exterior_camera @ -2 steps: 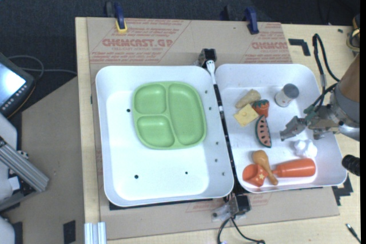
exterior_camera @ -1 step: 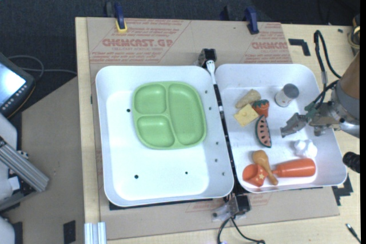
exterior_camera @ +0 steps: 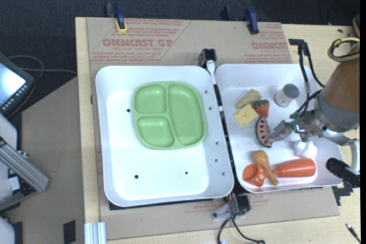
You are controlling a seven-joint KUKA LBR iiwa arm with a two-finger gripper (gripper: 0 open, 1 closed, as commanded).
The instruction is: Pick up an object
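Note:
My gripper [exterior_camera: 290, 140] hangs low over the right bin [exterior_camera: 320, 180], open with nothing between its fingers. One finger [exterior_camera: 278, 133] points left, close to a watermelon slice [exterior_camera: 262, 131]. Just below the gripper lies a long orange-red carrot [exterior_camera: 294, 168]. A chicken drumstick [exterior_camera: 263, 164] and a red tomato [exterior_camera: 251, 174] sit at the bin's front left. Farther back lie a yellow cheese block [exterior_camera: 246, 116], a tan piece [exterior_camera: 247, 98], a small strawberry [exterior_camera: 261, 106] and a grey cylinder [exterior_camera: 286, 94].
The left bin [exterior_camera: 114, 168] holds a green divided plate [exterior_camera: 169, 115]. A black rail [exterior_camera: 219, 117] separates the two bins. The arm [exterior_camera: 343, 94] with its cables covers the right bin's right side.

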